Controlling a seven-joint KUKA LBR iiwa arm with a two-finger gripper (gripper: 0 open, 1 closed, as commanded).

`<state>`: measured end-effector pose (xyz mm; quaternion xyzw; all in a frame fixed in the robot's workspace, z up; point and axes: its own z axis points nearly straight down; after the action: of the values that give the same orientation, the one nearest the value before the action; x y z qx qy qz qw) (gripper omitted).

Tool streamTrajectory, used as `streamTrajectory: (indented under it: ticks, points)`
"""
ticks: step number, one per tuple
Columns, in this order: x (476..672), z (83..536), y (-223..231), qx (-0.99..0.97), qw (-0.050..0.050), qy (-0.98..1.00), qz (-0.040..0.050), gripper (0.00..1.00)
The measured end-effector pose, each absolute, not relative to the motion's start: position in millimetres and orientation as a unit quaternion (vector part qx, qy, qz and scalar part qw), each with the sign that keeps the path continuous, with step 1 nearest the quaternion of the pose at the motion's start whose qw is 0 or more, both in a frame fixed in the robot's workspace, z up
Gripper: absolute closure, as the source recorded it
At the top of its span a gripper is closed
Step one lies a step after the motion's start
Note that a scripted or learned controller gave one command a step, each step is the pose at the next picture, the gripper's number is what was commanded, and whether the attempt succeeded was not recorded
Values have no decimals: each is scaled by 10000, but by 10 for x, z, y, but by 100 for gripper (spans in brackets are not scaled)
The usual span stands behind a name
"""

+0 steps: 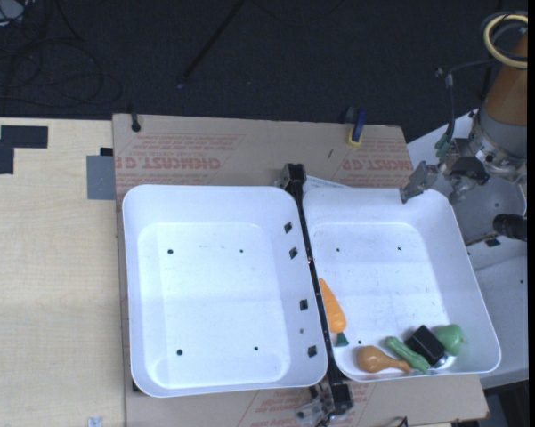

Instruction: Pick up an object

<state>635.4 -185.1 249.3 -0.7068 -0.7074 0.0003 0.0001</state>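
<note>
Tool (425, 185) above right bin (481, 314) far corner, grip state unclear; carrot (332, 306) by divider.

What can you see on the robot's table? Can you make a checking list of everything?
Surface: two white bins side by side, left bin and right bin, on brown cardboard.
Job's things: carrot toy, tan gourd-shaped toy, green toy and black block, all in the right bin near its front edge.
Clutter: blue and yellow clamp on the cardboard's back edge.
Grippers: gripper above the right bin's back right corner, holding nothing that I can see.
Cables: dark cables on the floor behind.
Surroundings: wooden bench with grey patches.
</note>
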Motion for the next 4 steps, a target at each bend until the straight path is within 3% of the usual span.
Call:
streamTrajectory:
  ticks: [1, 2, 3, 4]
  points:
    - [5836, 808, -1868, -7076, 27, -7066, 17, 0]
    - [6461, 885, -1898, -7065, -14, -7077, -9, 0]
    - [6438, 871, -1129, -7050, 26, -7092, 0, 0]
    - [6434, 971, -1172, -7064, 21, -7078, 15, 100]
